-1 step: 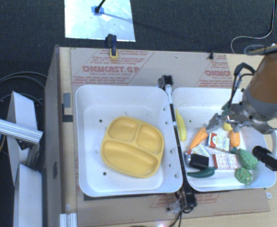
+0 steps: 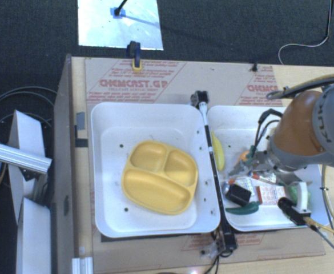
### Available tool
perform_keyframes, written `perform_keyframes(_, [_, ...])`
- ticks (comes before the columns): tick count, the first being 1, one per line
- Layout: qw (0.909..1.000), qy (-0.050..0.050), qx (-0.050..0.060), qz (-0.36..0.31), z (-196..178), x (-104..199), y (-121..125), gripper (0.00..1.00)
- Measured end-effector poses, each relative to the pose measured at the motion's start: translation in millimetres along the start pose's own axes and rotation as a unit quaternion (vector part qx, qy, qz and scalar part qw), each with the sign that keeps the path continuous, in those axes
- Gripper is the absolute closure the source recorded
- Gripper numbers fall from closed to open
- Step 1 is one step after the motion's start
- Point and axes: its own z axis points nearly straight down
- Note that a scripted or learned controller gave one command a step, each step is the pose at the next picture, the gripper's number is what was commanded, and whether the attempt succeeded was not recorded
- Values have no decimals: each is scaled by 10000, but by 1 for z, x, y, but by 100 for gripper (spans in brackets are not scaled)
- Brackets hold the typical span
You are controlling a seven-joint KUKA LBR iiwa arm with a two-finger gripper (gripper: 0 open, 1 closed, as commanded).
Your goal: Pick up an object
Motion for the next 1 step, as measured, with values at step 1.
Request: perform_keyframes(1, [10000,-12,-18,-19,-3,-23,84,0])
